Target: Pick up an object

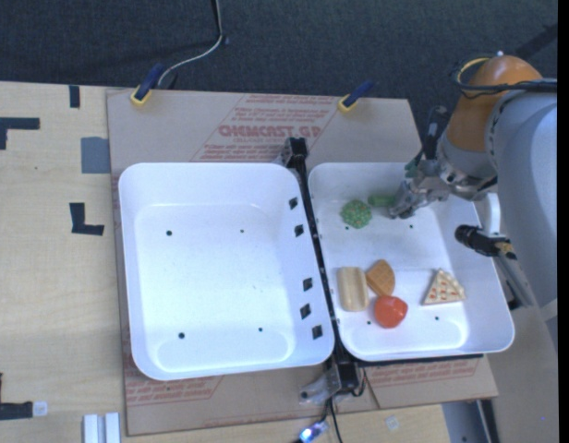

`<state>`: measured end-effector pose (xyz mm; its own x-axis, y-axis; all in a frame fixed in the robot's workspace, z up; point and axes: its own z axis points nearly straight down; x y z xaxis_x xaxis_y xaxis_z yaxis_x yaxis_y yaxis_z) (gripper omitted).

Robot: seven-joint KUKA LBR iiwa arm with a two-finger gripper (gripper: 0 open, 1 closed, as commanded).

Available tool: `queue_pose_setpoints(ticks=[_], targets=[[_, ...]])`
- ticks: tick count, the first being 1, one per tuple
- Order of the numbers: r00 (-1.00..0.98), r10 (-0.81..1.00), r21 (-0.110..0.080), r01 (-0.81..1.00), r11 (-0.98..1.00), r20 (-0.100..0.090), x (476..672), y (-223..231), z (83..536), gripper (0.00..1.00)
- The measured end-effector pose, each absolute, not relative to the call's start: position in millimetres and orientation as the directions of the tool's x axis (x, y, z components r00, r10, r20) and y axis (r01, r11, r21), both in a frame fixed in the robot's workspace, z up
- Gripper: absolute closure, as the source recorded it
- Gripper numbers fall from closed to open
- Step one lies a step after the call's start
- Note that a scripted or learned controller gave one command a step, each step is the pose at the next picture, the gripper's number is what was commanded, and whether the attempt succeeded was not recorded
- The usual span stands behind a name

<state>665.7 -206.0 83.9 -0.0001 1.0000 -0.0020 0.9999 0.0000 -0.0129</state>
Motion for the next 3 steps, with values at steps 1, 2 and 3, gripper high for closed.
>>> queue_pose_setpoints(ticks=[1, 2, 3], targets=[[0.000, 1.000, -0.003, 1.000, 0.000, -0.005, 667.4, -183, 85, 1.00], [0.001, 1.000, 0.016, 1.000, -0.001, -0.008, 670.6, -227, 248, 1.00], [-0.002, 1.000, 0.012, 1.000, 0.002, -0.005, 669.5, -224, 360, 1.00]])
